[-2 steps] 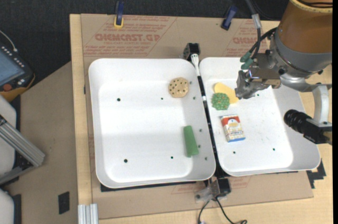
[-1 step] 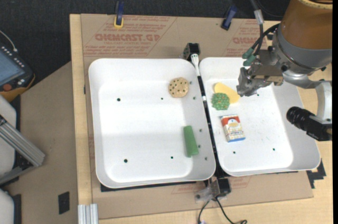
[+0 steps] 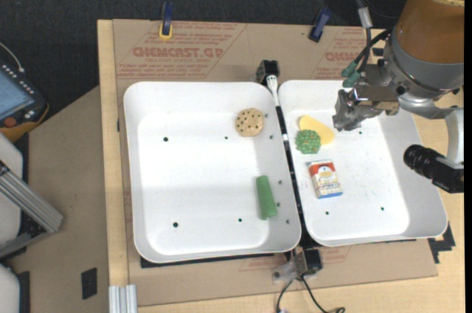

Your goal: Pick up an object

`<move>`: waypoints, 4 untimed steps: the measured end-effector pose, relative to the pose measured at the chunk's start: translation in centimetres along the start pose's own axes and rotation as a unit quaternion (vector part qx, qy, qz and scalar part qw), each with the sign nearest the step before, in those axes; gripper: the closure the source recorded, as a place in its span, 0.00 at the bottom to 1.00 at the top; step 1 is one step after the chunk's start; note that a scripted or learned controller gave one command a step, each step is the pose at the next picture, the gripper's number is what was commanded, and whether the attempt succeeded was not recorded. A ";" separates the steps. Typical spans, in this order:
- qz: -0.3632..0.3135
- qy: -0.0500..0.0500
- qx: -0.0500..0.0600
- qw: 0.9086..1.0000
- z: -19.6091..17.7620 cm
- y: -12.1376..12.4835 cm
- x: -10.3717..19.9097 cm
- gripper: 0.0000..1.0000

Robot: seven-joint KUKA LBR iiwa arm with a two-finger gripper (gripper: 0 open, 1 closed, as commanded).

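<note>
Grey arm point(image 3: 431, 60) with orange band, black cables, and dark metal wrist block.

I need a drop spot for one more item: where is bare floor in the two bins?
Left bin: bare across its left half, left of the cookie and green block. Right bin: bare along the near right, beyond the small carton. Crowded: by the divider, where broccoli, yellow piece and gripper cluster.

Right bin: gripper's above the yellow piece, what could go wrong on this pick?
1. The yellow piece touches the green broccoli-like toy, so the gripper coming down may nudge or catch both.
2. Both lie near the right bin's left wall, which could block a finger.
3. The yellow piece looks flat, so fingers may slip off.
</note>
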State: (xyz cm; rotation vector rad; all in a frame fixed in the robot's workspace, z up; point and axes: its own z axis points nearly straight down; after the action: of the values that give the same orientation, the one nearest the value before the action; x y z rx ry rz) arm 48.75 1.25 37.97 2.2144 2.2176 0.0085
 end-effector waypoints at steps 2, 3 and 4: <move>-0.004 0.002 0.002 1.000 -4.3 2.6 12.5 1.00; 0.001 0.000 0.011 1.000 3.4 -1.1 12.3 1.00; -0.003 0.004 0.000 1.000 -5.0 -0.7 18.0 1.00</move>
State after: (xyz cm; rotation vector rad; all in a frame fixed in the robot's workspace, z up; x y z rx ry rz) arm 47.94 19.28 42.97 2.2110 2.2278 0.0170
